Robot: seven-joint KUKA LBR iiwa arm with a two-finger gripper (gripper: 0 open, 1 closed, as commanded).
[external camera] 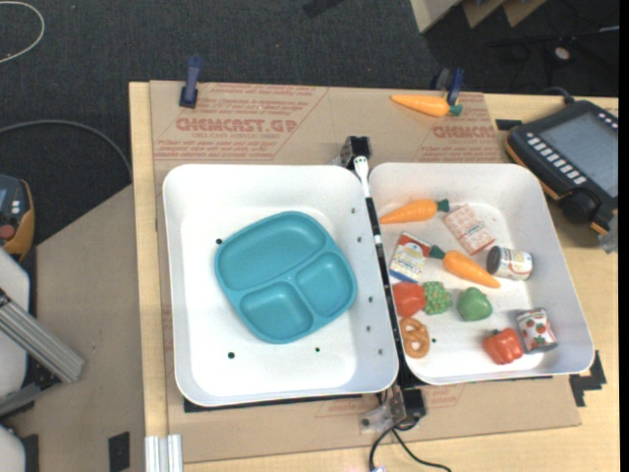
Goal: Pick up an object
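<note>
The right bin [536, 200] holds several toy foods. An orange carrot [408, 210] lies at its upper left and a second carrot [470, 269] near the middle. Between them are a small pink carton [469, 228] and a blue-and-red carton [409, 259]. A tin can [509, 263] lies on its side to the right. Lower down sit a red tomato [409, 298], a broccoli piece [435, 298], a green pepper [474, 305], a pretzel [415, 335], a red pepper [502, 346] and a strawberry-print can [536, 329].
The left bin [187, 264] bears a teal divided plate [285, 276]. A third carrot [421, 104] lies outside the bins on the cardboard at the back, by a blue clamp [453, 87]. A dark pendant [580, 155] rests at the bench's right edge.
</note>
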